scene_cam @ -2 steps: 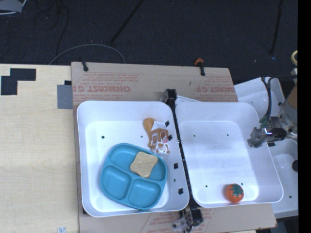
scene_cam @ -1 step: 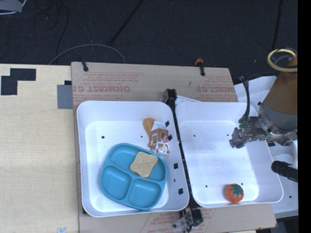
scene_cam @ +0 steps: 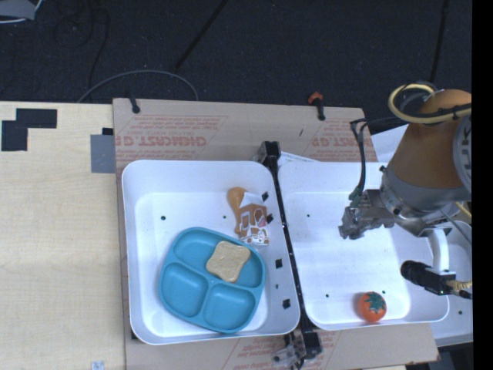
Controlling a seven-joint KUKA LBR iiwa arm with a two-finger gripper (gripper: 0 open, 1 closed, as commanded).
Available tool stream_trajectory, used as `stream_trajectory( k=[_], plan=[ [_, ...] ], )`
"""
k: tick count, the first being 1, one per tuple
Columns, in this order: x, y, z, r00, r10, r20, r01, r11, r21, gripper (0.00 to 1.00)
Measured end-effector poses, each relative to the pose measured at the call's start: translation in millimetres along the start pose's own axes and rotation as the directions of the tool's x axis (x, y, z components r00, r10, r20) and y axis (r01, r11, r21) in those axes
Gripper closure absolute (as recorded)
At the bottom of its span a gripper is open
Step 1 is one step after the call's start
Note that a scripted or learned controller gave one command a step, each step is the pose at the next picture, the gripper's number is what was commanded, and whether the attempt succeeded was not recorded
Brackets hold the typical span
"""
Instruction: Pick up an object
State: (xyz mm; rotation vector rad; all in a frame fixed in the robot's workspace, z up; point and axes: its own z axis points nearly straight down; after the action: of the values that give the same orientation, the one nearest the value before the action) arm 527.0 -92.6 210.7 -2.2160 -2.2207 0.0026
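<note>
Two bins: claw (scene_cam: 353, 226) over right one, tomato (scene_cam: 370, 306) nearby.

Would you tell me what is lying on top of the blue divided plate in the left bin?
A tan slice of toast lies on the blue divided plate, across its upper right compartment and the dividers. The part of the plate beneath the slice is covered and cannot be seen.

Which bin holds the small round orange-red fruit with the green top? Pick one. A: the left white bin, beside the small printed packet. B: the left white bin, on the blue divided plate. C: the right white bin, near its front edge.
C: the small round orange-red fruit with the green top lies on the floor of the right white bin, near its front edge, apart from the gripper.
</note>
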Motion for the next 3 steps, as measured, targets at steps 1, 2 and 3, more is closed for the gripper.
stream_trajectory(
  k=[1, 2, 3],
  plan=[
    [50.6, -14.4, 1.2, 1.000, -0.002, -0.001, 0.002, 1.000, 0.001, 1.00],
    [94.1, -20.3, -4.8, 1.000, -0.002, -0.001, 0.002, 1.000, 0.001, 1.00],
    [143.8, -31.2, -4.1, 1.000, -0.002, 0.000, 0.002, 1.000, 0.002, 1.00]
  ],
)
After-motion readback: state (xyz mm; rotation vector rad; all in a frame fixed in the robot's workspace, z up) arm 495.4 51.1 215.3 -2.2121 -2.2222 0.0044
